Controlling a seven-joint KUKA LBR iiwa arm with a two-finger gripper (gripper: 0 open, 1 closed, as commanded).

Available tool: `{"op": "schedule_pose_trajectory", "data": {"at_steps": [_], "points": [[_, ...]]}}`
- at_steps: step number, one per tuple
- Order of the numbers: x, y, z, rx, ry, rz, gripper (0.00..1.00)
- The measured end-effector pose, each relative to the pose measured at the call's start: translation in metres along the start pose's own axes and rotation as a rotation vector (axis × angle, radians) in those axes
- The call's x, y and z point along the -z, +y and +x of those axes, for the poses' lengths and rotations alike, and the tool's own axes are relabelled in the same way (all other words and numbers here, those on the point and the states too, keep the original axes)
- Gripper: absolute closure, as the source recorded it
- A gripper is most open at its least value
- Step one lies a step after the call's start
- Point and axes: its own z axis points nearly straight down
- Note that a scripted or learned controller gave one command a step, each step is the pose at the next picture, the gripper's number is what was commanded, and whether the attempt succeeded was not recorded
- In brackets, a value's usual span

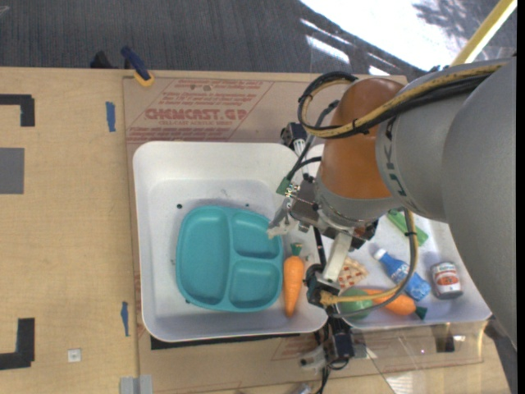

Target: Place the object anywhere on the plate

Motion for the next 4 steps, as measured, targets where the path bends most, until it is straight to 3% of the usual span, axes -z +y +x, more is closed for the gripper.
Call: {"op": "schedule_pose_trajectory", "data": {"at_steps": [4], "points": [[0.0, 0.0, 0.0, 0.0, 0.0, 0.0, 0.0]]}}
